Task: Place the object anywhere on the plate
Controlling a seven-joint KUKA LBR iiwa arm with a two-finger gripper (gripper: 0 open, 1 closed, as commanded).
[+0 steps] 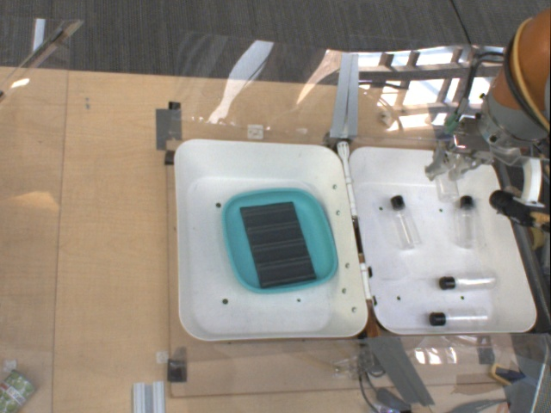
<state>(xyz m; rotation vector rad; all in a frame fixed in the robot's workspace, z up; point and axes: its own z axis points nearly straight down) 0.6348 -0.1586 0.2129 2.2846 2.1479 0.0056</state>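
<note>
A teal plate (235, 235) lies in the middle of the left white bin (198, 299). On it rests a dark grey ribbed rectangular block (276, 243). Several clear vials with black caps lie in the right white bin (508, 317): one upright in the picture (404, 224), another beside it (466, 224), and two lying crosswise near the front (469, 280) (461, 318). My gripper (448, 170) hangs over the far right part of the right bin, just behind the vial with its cap at the back. Nothing visible is carried by it.
The grey arm with its orange band (527, 67) comes in from the upper right. A raised divider (353, 231) separates the two bins. A metal bracket (346, 93) stands behind the bins, and clamps and cables lie along the front edge.
</note>
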